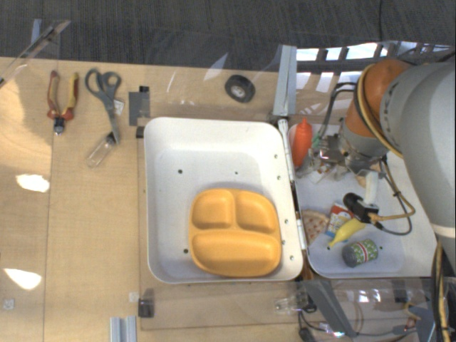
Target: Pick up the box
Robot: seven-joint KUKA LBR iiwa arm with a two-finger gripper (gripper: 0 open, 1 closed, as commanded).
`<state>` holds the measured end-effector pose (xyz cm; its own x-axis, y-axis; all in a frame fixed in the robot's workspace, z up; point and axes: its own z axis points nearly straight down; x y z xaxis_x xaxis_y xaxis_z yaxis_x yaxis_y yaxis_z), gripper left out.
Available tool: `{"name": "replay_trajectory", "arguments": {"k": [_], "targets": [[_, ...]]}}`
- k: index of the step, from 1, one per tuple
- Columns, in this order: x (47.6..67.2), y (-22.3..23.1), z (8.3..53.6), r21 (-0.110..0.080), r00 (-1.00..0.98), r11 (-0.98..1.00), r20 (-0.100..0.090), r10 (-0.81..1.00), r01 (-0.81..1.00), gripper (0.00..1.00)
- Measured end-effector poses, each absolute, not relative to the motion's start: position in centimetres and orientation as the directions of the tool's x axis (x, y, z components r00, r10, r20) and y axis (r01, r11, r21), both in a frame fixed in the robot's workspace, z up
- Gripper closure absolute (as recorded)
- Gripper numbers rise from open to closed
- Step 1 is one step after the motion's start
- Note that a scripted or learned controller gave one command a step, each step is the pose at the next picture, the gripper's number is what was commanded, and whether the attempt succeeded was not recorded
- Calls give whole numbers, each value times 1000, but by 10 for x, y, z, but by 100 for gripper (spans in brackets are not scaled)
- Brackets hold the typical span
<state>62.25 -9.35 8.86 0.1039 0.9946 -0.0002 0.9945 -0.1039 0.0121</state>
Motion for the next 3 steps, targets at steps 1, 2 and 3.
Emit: {"name": "replay_trajectory", "arguments": {"k": [1,2,3], "targets": [[548,-157,117,6,-225,225,-2,974,974,0],[546,-113,90,15,-276,276,-8,961,961,0],[532,-102,90,20,-9,9,-4,1000,1000,0]]}}
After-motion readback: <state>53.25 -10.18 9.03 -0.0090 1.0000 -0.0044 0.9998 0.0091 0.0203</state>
